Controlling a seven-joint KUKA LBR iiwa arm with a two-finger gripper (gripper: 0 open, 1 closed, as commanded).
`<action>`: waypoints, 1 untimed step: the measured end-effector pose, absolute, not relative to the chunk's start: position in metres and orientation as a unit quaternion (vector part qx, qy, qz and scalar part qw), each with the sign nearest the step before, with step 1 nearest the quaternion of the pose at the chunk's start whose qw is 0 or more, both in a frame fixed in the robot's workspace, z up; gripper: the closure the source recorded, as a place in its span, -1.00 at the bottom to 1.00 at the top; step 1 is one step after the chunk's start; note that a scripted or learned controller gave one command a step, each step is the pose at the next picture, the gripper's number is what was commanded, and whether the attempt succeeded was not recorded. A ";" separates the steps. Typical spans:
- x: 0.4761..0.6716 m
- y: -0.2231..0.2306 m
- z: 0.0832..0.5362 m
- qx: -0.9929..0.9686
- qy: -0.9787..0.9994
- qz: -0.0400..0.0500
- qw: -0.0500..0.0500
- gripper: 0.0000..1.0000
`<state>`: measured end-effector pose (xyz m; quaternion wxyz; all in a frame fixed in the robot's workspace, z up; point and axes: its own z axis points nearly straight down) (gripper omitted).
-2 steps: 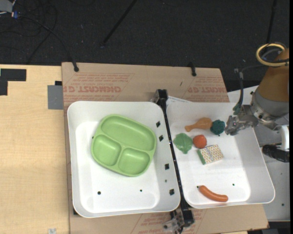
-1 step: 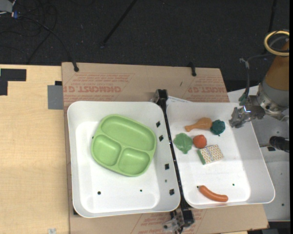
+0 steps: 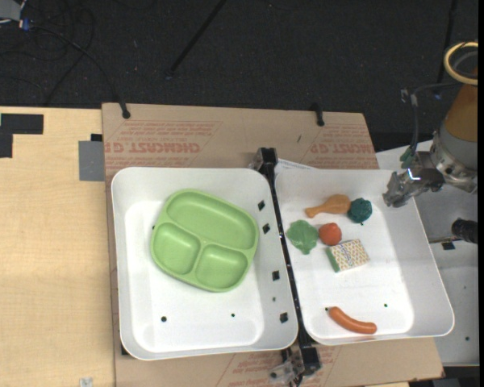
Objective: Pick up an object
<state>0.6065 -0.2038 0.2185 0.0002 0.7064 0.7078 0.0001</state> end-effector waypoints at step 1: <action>0.597 -0.148 0.209 0.705 0.709 0.000 -0.003 1.00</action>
